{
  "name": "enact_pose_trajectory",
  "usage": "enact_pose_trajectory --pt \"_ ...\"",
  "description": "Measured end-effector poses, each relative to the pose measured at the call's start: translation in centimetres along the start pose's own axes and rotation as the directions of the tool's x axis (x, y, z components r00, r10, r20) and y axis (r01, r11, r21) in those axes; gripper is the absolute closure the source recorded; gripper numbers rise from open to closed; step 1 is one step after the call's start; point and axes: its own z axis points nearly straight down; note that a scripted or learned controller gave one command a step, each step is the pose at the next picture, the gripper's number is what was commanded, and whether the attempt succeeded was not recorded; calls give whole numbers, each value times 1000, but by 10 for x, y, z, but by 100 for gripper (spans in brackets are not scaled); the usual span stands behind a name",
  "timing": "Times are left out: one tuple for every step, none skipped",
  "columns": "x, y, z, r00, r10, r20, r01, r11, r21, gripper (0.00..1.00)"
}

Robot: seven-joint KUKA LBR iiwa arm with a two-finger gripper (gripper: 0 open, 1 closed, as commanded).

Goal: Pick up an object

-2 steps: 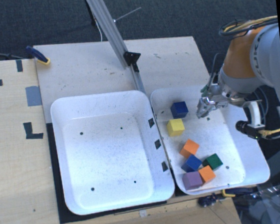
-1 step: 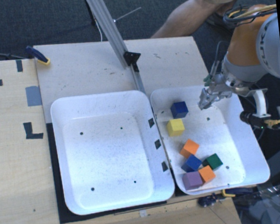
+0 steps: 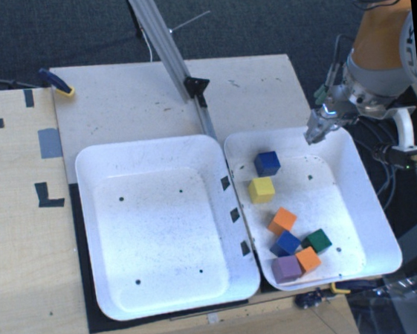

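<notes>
Probably robotics lab (taped bench), white bins

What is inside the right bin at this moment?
The right bin holds seven cubes: blue cube, yellow cube, then a cluster of orange, blue, green, purple and orange. The cluster hides the floor beneath it.

Blue-yellow clamp beside slanted metal rail.
</notes>
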Motion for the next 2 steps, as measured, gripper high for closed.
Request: enact_pose_trajectory --pt "42 9 8 1000 -2 -1 2 1000 8 100" --pt "99 30 10 1000 -5 -2 5 1000 6 100"
